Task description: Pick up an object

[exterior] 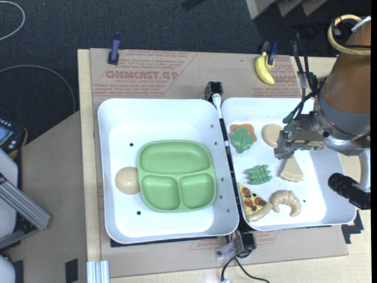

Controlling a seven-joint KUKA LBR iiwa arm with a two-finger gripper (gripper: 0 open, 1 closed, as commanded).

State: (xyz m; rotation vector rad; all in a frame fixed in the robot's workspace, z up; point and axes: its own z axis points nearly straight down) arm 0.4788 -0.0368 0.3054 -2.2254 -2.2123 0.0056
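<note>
Two bins side by side on surface (177,69); left bin (112,158) holds divided tray (175,174) near middle, round bun (126,180) touching tray's left edge; right bin (330,211) holds broccoli piece (241,138) at back left, flat round piece (271,134) just right of it; leafy piece (257,173) mid-left; wedge (291,170) right of it; pizza slice (252,201) front left, croissant (285,200) beside it; claw (284,148) above wedge; banana (264,69) on surface behind right bin.
</note>
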